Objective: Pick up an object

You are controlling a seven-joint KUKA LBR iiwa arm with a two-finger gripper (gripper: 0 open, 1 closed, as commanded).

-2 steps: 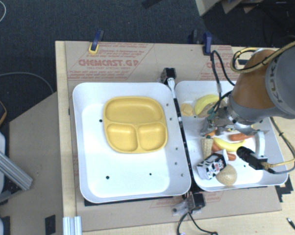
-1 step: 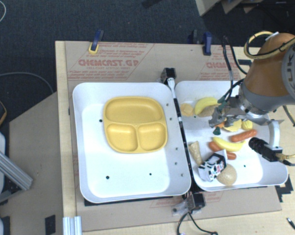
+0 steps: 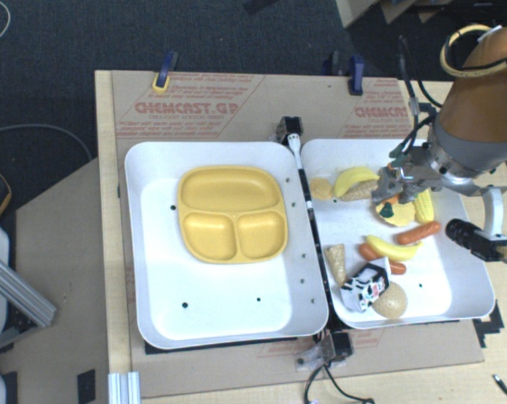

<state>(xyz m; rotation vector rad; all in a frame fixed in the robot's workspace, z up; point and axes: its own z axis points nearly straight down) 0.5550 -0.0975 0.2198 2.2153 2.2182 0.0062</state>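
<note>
Where the gripper (image 3: 398, 190) hangs over the right bin (image 3: 464, 297), it hides part of the toy food pile (image 3: 388, 225); can't tell the finger state. Arm (image 3: 477, 99) cut off at the frame edge.

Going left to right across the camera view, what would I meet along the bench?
Left white bin → yellow three-compartment plastic tray → black hinge strip between the bins → black-and-white toy cow → orange toy sausage → grey arm with orange band.
</note>
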